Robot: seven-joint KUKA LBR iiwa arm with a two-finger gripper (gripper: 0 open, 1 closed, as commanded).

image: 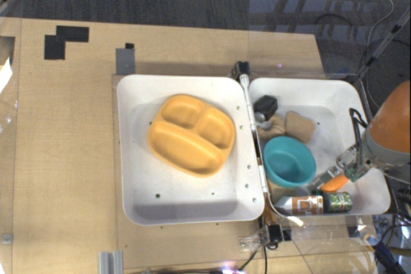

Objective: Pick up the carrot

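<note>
Table (64,157): light wood, carrying two shallow white bins side by side.
Left bin (138,202): held a yellow compartment tray (191,133), lying slightly askew near the bin's middle.
Right bin (334,92): crowded along its left and near sides.
Teal bowl (289,161): upright, against the divider side of the right bin.
Tan item (300,125): just behind the bowl; kind not legible.
Black and grey item (264,106): far left corner of the right bin, near the divider.
Bottle (316,203): lying on its side along the near wall, brown label, green end towards the right.
Carrot (334,184): orange, in the right bin between bowl and bottle, just above the bottle's green end.
Arm (392,128): entered from the right, orange band visible at the frame edge.
Jaws (338,176): down over the carrot, right against it; spread or pressed together could not be told, nor whether the carrot sat between them.
</note>
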